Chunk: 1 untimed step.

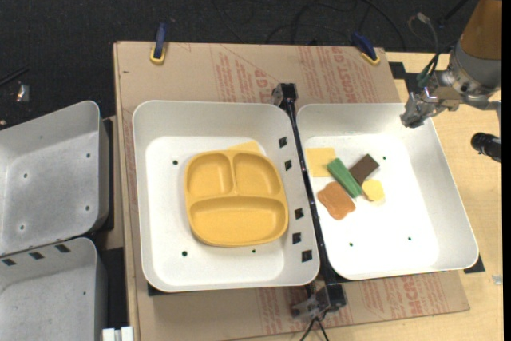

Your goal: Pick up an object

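Yellow divided tray (pixel 237 199) in left bin (pixel 152 172), cluster of small blocks with green bar (pixel 344 177) in right bin (pixel 431 227), well apart from claw (pixel 414 114) at bin's far right corner, grip state untellable.

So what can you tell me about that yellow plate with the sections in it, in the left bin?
The yellow sectioned plate looks like moulded plastic, a rounded rectangle with raised ridges dividing it into three compartments: two smaller ones at the far side and one long one nearer the camera. It lies flat, right way up, roughly in the middle of the left white bin. A pale yellow flat piece pokes out from under its far edge. Its compartments hold nothing.
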### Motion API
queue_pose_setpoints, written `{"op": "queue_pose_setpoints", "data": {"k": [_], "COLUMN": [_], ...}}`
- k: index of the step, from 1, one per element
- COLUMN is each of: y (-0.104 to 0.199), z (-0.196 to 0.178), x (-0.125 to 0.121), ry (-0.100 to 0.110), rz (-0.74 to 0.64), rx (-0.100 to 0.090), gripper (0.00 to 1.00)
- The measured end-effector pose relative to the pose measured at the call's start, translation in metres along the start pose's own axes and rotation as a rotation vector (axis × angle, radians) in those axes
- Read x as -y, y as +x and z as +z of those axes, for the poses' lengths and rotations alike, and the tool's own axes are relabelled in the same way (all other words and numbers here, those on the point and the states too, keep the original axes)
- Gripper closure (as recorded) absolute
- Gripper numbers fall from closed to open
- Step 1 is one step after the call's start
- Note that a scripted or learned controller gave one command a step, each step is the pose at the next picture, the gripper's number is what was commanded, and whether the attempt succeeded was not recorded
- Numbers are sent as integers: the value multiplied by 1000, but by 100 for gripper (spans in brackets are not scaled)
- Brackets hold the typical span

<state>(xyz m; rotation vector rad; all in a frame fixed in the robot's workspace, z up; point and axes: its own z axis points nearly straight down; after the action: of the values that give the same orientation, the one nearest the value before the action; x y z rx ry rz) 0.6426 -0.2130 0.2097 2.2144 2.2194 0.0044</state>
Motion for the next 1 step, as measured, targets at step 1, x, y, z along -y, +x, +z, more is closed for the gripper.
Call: {"op": "queue_pose_setpoints", "data": {"k": [1], "y": [58], "z": [-3], "x": [7], "ry": [6], "rz": [-5], "rx": [-4], "gripper": [100]}}
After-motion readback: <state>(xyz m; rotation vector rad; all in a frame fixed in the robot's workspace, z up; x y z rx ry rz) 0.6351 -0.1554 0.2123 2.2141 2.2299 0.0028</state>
